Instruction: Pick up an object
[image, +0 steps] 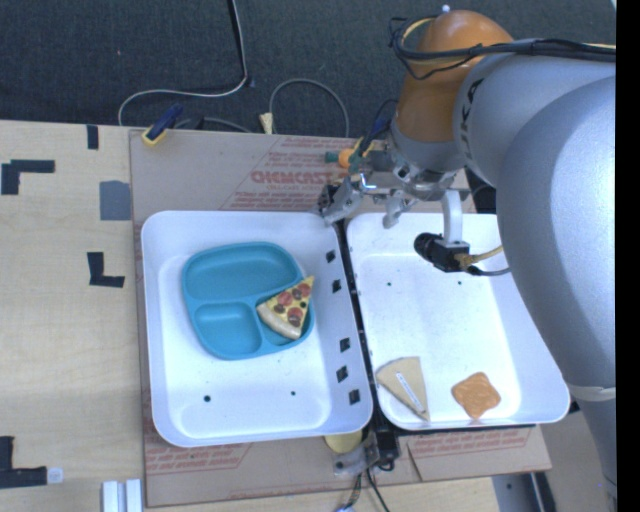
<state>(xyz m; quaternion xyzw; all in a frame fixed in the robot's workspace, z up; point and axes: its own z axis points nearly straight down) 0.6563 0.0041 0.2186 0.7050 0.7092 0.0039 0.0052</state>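
Left bin (160, 330): holds a blue plate (235, 300), pizza slice (288, 308) on its right edge.
Right bin (440, 310): tan wedge (403, 385) and orange cracker (475, 394) lie near the front.
Gripper (392, 205): hovers over the right bin's back edge, well apart from every item; grip can't be made out.

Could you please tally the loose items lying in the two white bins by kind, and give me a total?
Divided blue plate: 1
Pizza slice resting on that plate: 1
Tan wedge-shaped piece: 1
Orange-brown square piece: 1
Total: 4
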